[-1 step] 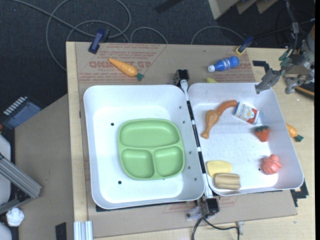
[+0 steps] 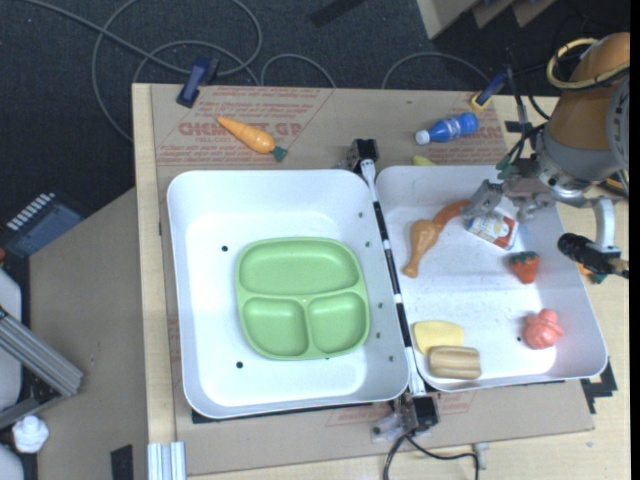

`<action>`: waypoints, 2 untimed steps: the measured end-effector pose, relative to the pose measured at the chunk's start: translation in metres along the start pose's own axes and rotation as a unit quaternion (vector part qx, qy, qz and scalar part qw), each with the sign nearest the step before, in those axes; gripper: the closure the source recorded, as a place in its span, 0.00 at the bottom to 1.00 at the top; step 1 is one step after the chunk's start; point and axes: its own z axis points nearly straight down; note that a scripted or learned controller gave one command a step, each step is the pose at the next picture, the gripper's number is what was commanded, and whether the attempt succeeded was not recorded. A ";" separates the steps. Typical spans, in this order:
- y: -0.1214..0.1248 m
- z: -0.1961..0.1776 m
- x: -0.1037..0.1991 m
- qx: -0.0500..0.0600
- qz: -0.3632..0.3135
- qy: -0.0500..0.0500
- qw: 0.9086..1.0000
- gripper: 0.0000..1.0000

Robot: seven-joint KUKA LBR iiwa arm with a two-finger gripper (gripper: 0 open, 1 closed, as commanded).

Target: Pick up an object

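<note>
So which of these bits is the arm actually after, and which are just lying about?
In the job, right bin:
gripper
packet
drumstick
strawberry
pink toy
hot dog
cheese

Lying about:
green tray
carrot
blue bottle

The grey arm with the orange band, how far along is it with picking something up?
Nothing looks lifted yet. The gripper sits low in the right white bin, over a small red-and-white packet; whether it grips is unclear. The tan drumstick toy, red strawberry toy and pink round toy lie on the bin floor. Grasping and lifting remain.
</note>
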 end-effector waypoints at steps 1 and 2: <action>0.027 0.036 0.043 -0.006 0.000 -0.002 1.000 0.00; 0.029 0.023 0.041 -0.010 -0.001 -0.005 1.000 1.00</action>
